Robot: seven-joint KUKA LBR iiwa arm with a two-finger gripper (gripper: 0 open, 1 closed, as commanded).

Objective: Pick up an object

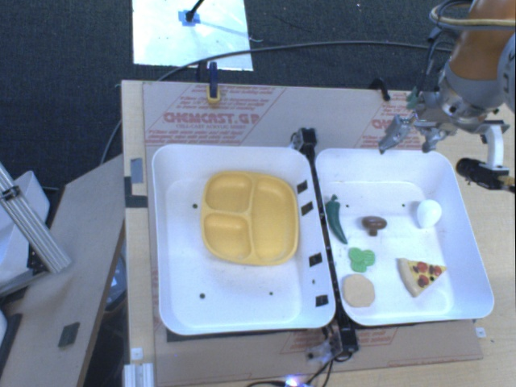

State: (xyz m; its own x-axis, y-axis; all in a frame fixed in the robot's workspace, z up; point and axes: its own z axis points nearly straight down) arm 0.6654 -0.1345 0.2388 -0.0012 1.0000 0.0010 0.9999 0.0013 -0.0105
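1. Camera view: hand (pixel 414 135) hovers above the right bin's (pixel 468 216) far rim, fingers apart, gripping nothing.
2. Right bin holds egg (pixel 428 213), mushroom (pixel 373 224), pepper (pixel 334 218), pizza slice (pixel 420 275).
3. Left bin (pixel 173 240) holds yellow plate (pixel 249 218).

You can read red "CHEMCAST GP" lettering on the protective sheet (pixel 242 111) covering the bench, upper middle of the frame; a second red print near the upper right is partly hidden.
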